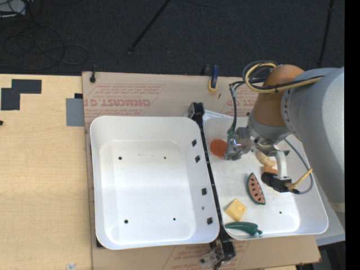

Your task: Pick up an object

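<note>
Reaching into the right bin [315,221], the gripper [235,148] hangs near that bin's far left corner, just beside an orange ball [218,147]; whether it is clenched or released cannot be told. A watermelon slice [256,188] lies mid-bin, a yellow cheese wedge [236,210] and a green piece [243,228] toward the near edge. The ball looks light, smooth and prone to roll; taking it across its middle seems safest.
</note>
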Tool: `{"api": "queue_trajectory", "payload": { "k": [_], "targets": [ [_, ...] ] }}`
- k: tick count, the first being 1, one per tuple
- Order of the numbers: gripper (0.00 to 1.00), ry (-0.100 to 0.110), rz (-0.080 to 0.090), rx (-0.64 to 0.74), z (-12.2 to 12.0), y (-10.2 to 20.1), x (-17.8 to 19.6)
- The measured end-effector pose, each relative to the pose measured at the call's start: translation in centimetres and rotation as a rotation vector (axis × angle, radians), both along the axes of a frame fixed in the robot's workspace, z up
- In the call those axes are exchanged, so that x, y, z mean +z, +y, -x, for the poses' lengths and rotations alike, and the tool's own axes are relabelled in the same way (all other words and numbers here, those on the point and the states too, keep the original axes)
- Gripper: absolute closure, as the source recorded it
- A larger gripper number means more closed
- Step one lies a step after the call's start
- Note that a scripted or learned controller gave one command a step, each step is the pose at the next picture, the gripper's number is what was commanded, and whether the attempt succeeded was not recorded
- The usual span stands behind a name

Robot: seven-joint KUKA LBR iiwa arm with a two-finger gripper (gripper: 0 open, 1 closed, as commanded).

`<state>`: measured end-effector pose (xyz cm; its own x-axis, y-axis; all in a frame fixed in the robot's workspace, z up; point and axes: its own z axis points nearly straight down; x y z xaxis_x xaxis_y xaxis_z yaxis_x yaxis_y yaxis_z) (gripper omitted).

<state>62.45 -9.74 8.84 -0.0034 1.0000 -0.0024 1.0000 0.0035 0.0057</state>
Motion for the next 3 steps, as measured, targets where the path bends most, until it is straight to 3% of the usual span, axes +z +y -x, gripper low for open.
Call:
{"api": "queue_trajectory", "payload": {
  "k": [1, 2, 3],
  "targets": [
    [1.0, 0.011, -0.002, -0.006, 4.9, -2.1, -0.1],
    [1.0, 0.008, -0.003, -0.006, 11.6, -3.3, 0.0],
    [1.0, 0.007, -0.002, -0.002, 8.0, -2.4, 0.0]
  ]
}}
